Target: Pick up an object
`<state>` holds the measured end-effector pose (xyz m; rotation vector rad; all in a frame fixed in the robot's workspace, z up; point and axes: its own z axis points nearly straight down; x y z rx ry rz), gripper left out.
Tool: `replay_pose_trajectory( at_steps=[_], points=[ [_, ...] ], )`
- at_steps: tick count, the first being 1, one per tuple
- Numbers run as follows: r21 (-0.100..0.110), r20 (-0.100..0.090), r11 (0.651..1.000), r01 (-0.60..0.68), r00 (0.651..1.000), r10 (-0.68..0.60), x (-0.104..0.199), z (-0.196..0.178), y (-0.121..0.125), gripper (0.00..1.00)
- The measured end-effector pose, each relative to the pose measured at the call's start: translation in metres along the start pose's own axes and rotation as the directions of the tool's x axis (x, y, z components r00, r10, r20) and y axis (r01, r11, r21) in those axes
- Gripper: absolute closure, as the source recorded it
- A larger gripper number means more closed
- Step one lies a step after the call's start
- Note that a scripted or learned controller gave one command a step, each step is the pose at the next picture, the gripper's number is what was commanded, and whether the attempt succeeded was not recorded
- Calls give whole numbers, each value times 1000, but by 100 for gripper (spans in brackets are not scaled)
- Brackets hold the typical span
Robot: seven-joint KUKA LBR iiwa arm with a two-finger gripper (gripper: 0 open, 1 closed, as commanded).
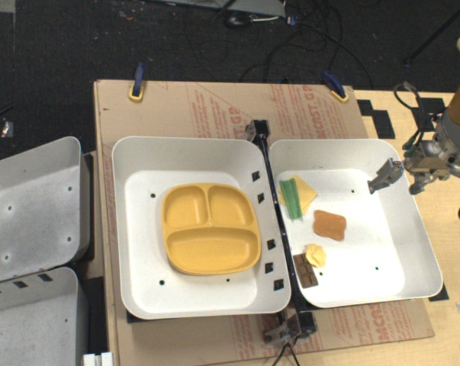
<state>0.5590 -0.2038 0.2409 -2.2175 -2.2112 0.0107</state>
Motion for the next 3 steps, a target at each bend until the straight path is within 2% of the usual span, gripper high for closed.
replay_pose_trajectory(
  at_steps=[1,2,3],
  points=[
    [-12,3,1000,4,1000,-3,1,-7,3,0],
    [-10,2,1000,3,1000,-3,-1,46,14,0],
    [-8,1,1000,2,1000,-2,5,105,7,0]
  ],
)
